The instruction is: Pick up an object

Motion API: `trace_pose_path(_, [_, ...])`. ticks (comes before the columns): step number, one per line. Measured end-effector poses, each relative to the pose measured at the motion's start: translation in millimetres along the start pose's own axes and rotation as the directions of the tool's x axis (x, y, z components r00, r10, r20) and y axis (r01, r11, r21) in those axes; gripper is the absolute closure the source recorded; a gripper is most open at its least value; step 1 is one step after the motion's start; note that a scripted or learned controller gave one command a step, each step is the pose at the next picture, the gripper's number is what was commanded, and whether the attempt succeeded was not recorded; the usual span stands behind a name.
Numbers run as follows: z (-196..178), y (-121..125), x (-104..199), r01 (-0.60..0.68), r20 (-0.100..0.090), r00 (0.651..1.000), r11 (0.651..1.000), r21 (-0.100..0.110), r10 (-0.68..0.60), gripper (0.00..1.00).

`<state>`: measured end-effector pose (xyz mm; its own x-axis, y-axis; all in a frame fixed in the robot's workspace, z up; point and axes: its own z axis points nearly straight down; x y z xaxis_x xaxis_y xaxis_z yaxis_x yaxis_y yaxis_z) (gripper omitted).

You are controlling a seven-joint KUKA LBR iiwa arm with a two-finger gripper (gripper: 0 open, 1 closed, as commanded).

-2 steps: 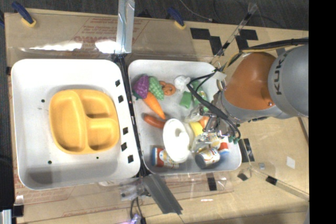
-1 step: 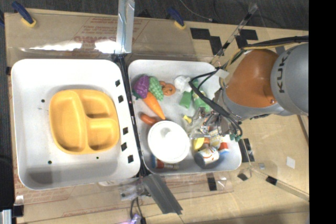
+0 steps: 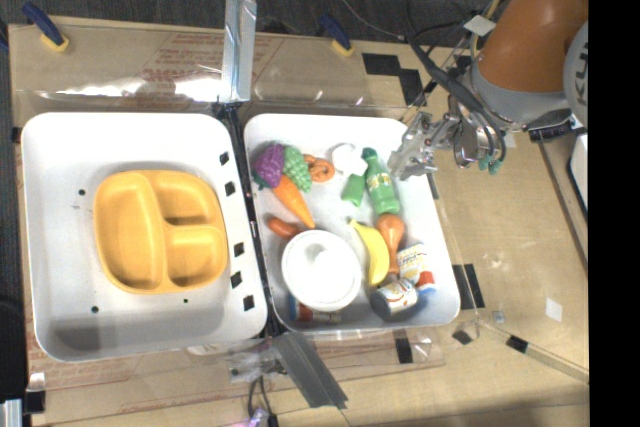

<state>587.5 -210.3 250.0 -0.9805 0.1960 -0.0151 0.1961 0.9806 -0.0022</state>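
Camera view: gripper (image 3: 413,155) is hanging over the upper-right rim of the right bin (image 3: 446,260), metal fingers pointing left and down into the bin; can't tell whether they're spread or pressed together, nothing is showing between them. Nearest candidate is the green bottle (image 3: 379,187), sitting just left of and below the gripper, long axis running roughly top-to-bottom in view with the cap toward the back wall. So my read is the coming move is a short drop down-left, with the jaws needing to close across the bottle's narrow width, not along it. Bottle is looking like smooth hard plastic, cylindrical, likely slippery. Clutter is crowding it: a small green block (image 3: 354,188) touching its left side, a white cap-like piece (image 3: 345,157) just above that, a banana (image 3: 375,253) and an orange-red pear-shaped piece (image 3: 391,231) right below. Further left: purple grapes (image 3: 269,163), green grapes (image 3: 296,165), a carrot (image 3: 293,201), all moulded toy plastic, lumpy. A white bowl (image 3: 321,267) is taking up the bin's near middle; small printed cartons (image 3: 405,287) are lying in the near-right corner. Left bin (image 3: 45,245) is holding a yellow divided tray (image 3: 162,227), well apart from the gripper.
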Motion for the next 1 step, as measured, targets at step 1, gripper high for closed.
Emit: trace_pose_path(1, [-26.9, 10.2, -51.1, -0.003, -0.01, 1.0, 1.0, -0.001, 0.003, 1.0])
